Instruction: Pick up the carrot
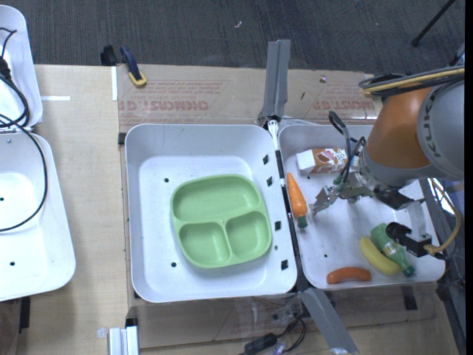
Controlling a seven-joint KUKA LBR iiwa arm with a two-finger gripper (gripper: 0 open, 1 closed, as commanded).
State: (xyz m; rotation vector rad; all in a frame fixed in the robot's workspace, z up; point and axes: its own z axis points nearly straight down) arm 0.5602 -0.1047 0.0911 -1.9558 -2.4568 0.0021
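Observation:
The carrot [296,195] is orange with a small green stub at its near end. It lies lengthwise along the left wall of the right bin [325,251]. My gripper [319,201] hangs low over the bin floor just right of the carrot, a short gap away. Its fingers are open with nothing between them. The grey arm with its orange band [395,135] comes in from the right and covers the bin's far right part.
The right bin also holds a small brown-and-white carton [322,160] at the back, and a yellow banana [378,256], a green bottle [392,244] and a red sausage [349,274] at the front. A green divided plate [222,220] sits in the left bin [148,198].

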